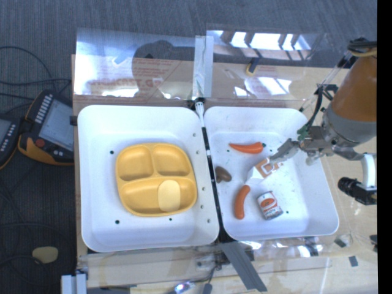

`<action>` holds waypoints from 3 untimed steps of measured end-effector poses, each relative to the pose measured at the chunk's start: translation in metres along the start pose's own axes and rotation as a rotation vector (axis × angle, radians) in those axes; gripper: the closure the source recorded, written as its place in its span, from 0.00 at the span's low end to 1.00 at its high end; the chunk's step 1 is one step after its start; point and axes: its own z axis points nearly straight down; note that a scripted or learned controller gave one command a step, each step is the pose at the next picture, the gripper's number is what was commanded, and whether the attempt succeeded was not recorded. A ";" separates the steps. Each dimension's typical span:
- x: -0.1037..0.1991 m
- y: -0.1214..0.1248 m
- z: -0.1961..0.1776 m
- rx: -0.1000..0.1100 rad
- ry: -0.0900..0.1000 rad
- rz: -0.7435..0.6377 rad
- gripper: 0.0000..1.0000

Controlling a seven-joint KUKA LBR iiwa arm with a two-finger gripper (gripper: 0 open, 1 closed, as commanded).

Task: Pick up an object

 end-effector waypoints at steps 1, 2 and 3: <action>0.040 0.071 0.114 -0.011 -0.006 0.000 0.00; 0.040 0.072 0.105 -0.012 -0.006 0.000 1.00; 0.040 0.072 0.105 -0.011 -0.006 0.000 0.00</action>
